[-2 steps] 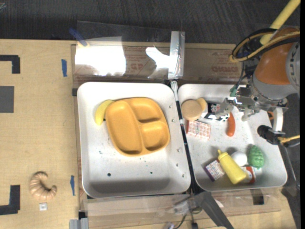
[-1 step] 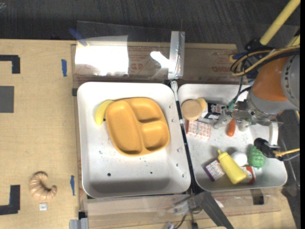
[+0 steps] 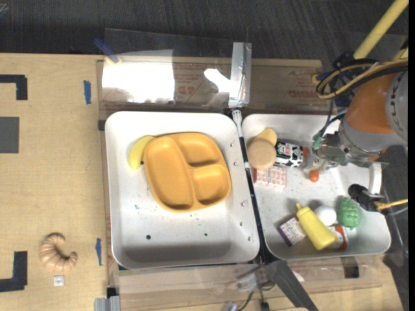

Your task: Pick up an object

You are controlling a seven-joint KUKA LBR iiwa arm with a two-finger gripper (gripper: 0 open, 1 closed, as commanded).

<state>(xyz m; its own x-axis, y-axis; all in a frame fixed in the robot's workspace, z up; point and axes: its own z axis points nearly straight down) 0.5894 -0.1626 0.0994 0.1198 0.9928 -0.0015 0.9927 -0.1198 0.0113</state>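
Gripper [image 3: 319, 155] over right bin [image 3: 376, 241] rear; finger state cannot be told. Mustard bottle [image 3: 314, 227] near front rim.

Illumination is bright and even, from overhead. Strong glare whitens the clear plastic sheet [image 3: 139, 76] at upper centre. The orange divided tray [image 3: 187, 170] casts a soft shadow lower left. Overall focus is slightly soft; fine labels stay illegible.
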